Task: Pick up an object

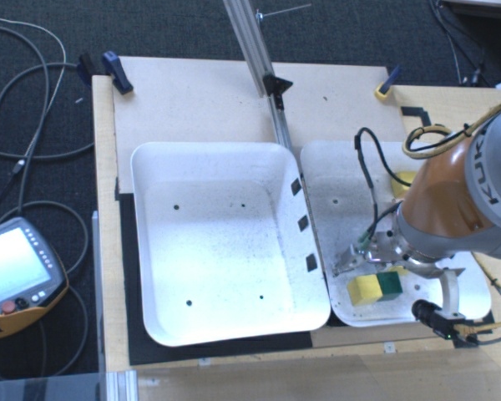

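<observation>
A yellow block with a green piece against its right side (374, 287) lies near the front edge of the right bin (334, 192). My gripper (356, 259) hangs low in that bin, just above and left of the yellow block, under the grey and orange arm (451, 203). Nothing shows in its grip. Part of another yellow object (403, 180) peeks out behind the arm at the bin's right side. The arm hides most of the right half of this bin.
The left bin (154, 249) stands beside the right one. A slanted metal rail (255, 44) runs down to the gap between the bins. Blue (117, 71) and yellow (386, 88) clamps sit at the bench's back corners. A teach pendant (17, 274) lies off the bench at the left.
</observation>
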`<act>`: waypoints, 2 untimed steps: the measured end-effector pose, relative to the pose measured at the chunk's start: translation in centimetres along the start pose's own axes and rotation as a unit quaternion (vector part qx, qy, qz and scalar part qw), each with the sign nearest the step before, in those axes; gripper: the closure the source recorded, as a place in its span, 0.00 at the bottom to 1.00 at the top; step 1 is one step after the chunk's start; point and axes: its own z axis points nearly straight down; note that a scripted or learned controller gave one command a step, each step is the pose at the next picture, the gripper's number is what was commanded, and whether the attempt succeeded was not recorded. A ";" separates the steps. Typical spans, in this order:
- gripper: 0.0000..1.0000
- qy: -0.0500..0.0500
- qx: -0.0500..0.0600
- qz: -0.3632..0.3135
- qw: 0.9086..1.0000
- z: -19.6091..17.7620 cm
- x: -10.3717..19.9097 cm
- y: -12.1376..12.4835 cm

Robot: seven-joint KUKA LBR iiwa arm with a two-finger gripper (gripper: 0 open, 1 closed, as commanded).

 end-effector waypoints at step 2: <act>0.00 -0.002 -0.003 0.003 1.000 -2.7 -8.2 1.2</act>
